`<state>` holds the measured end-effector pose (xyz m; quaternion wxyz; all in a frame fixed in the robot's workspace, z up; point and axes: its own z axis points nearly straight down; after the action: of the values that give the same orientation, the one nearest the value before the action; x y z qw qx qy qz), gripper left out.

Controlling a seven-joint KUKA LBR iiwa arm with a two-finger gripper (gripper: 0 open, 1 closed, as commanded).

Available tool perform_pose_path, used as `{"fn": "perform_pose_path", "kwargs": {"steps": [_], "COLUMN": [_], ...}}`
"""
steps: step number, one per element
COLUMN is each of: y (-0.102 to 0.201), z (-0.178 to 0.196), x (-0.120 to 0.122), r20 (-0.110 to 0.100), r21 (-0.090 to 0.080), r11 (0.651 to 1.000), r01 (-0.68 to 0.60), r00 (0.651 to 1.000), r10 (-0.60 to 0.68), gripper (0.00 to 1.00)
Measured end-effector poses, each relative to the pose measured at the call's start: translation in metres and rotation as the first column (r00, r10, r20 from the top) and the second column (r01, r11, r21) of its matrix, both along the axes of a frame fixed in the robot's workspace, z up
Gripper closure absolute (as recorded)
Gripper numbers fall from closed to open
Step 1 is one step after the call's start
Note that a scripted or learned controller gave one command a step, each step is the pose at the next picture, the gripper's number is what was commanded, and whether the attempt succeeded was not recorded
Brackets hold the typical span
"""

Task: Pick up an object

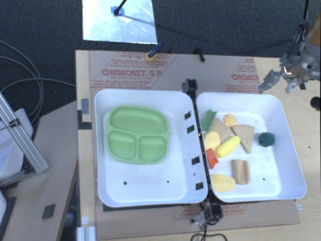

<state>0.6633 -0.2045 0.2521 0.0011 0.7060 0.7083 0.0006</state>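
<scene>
Dark carpet is seen beyond a cardboard-topped bench [150, 69], on which two shallow white bins are set side by side. At upper right the gripper [281, 82] is seen above the bench, beyond the right bin's [288, 149] far corner, well apart from its contents. Two fingers are spread apart with nothing between them.

Right bin, eight items counted: one dark green lump [266, 139] near the right wall; one tan wedge [245, 136] just left of it; one small yellow piece [229, 119] toward the far side; one green flat piece [207, 119] by the divider; one yellow corn cob [228, 146] at centre; one red block [211, 157] touching a pale yellow piece above it; one brown loaf-like block [241, 171]; one yellow lemon-like shape [222, 183] nearest the front wall. A beige flat piece is partly hidden beneath the corn.

Left bin [125, 182]: one green divided tray [137, 134], three compartments.

One reflective sheet [120, 14] is noted on the carpet behind the bench.
</scene>
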Motion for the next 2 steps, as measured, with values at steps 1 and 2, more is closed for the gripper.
{"fn": "perform_pose_path", "kwargs": {"steps": [1,2], "y": [0.019,0.054], "z": [-0.089,-0.166], "x": [-0.1,-0.182], "r20": [-0.014,-0.015], "r21": [0.005,0.007], "r11": [1.0,1.0], "r01": [0.004,0.003], "r00": [1.0,1.0], "r10": [-0.004,-0.003], "gripper": [0.0,0.0]}}
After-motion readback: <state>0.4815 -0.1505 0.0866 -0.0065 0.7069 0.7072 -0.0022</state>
